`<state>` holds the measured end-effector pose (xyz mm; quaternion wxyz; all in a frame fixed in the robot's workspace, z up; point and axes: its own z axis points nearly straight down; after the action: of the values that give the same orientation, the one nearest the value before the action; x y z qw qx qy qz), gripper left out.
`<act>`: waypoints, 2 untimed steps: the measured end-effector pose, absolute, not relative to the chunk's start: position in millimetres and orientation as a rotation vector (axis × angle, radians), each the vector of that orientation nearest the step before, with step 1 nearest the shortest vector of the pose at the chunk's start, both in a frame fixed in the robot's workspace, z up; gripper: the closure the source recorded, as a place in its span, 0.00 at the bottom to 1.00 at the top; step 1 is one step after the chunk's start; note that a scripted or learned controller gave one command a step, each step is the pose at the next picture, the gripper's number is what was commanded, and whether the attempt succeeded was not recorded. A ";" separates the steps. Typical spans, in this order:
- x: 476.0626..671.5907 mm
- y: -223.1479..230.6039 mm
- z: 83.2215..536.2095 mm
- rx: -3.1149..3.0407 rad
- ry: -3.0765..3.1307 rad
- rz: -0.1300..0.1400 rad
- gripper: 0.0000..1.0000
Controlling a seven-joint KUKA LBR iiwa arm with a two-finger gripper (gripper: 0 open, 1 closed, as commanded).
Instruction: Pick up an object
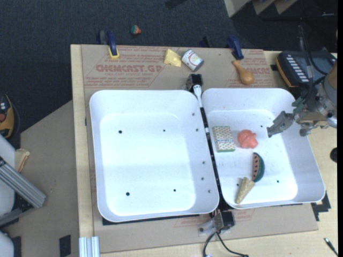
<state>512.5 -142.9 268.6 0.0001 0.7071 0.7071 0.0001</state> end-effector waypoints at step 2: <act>540.4 -174.2 81.9 2.232 2.219 -0.008 0.00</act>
<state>540.4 -174.2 81.9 -0.0030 0.7091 0.7051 -0.0024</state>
